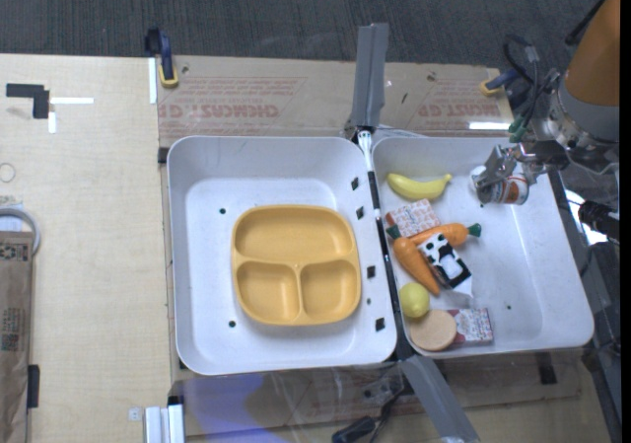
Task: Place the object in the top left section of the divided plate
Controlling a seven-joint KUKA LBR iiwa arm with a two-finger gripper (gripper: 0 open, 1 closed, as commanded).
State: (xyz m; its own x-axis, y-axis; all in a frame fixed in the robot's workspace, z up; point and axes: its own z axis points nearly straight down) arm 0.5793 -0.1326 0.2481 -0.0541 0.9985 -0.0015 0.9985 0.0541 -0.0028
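Note:
The yellow divided plate (296, 264) lies in the left bin (197, 184), with one wide section at the back and two smaller ones in front. My gripper (496, 180) hangs over the back of the right bin (552, 273), reaching in from the right. A small white and orange-red can-like object (510, 192) sits at its tip, between the metal fingers (488, 178), and the gripper looks shut on it. The plate's sections hold nothing.
In the right bin lie a banana (418, 184), two carrots (434, 237), a small printed box (409, 217), a black-and-white toy (448, 263), a lemon (415, 301), a round tan disc (432, 332) and a pink packet (476, 326). A grey post (371, 76) stands behind the bins' shared wall.

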